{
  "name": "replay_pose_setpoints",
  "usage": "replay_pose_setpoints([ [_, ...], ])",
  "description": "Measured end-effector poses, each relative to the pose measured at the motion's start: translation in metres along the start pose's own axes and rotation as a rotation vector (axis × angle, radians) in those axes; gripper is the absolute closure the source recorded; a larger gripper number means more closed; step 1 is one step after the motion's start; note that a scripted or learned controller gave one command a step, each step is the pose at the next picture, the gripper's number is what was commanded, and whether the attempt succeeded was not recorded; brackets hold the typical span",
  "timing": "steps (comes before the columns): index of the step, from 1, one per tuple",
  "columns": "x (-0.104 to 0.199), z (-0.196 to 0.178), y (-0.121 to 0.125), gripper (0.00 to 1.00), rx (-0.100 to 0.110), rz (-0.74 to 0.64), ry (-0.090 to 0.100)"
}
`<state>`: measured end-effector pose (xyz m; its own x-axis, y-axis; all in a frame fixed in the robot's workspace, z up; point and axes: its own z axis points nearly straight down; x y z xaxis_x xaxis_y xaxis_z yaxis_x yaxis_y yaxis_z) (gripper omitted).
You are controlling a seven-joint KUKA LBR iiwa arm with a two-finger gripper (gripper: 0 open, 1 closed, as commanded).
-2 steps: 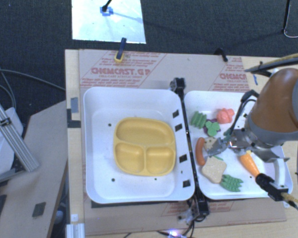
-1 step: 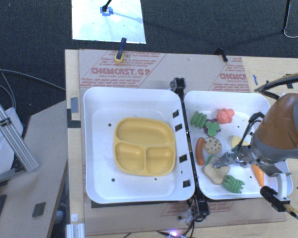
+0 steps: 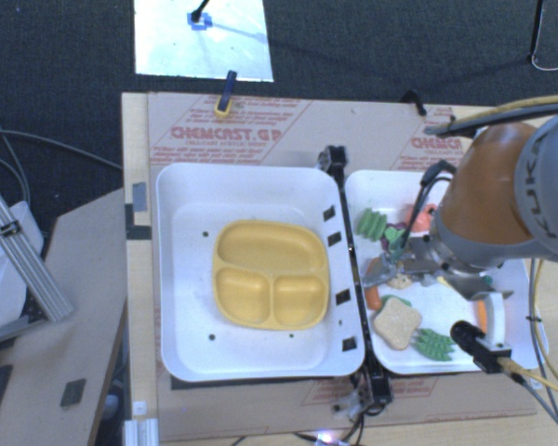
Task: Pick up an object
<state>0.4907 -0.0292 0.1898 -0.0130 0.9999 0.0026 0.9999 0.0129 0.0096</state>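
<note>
Yellow 3-compartment tray (image 3: 270, 274) in left white bin (image 3: 191, 277), cardboard sheet (image 3: 260, 128) beneath, silver panel (image 3: 202, 26) beyond

Plastics, foam-like toys and protective film around your gripper (image 3: 383, 269)

Your gripper looks like dull grey metal, its arm (image 3: 502, 193) smooth and satin with a glossy orange band. Under it, the right bin (image 3: 381, 193) is smooth white plastic with a soft sheen, as is the left bin (image 3: 181, 249) beyond it, which holds a matt yellow plastic tray (image 3: 270, 275). Just below the gripper the toy bread slice (image 3: 397, 323) looks matt and slightly grainy; the green pieces (image 3: 433, 343) are ribbed. The bench sheet (image 3: 228, 133) is printed, papery film.
</note>
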Motion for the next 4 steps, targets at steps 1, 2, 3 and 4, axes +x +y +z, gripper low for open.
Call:
replay_pose_setpoints([
  [1, -0.061, 0.058, -0.007, 0.00, 0.013, 0.017, -0.005],
  [2, 0.071, 0.003, -0.002, 0.00, 0.003, -0.004, 0.003],
  [3, 0.044, -0.206, 0.000, 0.00, -0.012, 0.008, -0.001],
  [4, 0.106, -0.054, -0.004, 0.00, 0.023, 0.003, -0.002],
])
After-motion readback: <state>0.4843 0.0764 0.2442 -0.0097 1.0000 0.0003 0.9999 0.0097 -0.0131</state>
